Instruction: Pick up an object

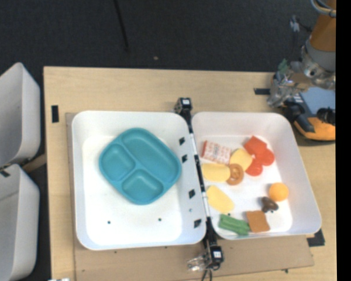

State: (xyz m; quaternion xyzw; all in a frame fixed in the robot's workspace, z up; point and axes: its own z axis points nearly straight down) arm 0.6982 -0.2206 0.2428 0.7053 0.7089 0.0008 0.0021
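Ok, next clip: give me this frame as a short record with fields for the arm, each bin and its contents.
arm: gripper above the bench, beyond the right bin's far right corner
left bin: blue divided plate
right bin: small toy foods, among them an orange ball, a green piece, a red piece
held: nothing seen between the fingers

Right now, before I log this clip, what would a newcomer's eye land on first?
First, the big teal plastic divided tray, lying alone in the left white bin. Next, the jumble of small toy foods in the right white bin, led by a bright red piece and a small orange ball. The grey arm's pincer sits past that bin's far right corner, over the bench.
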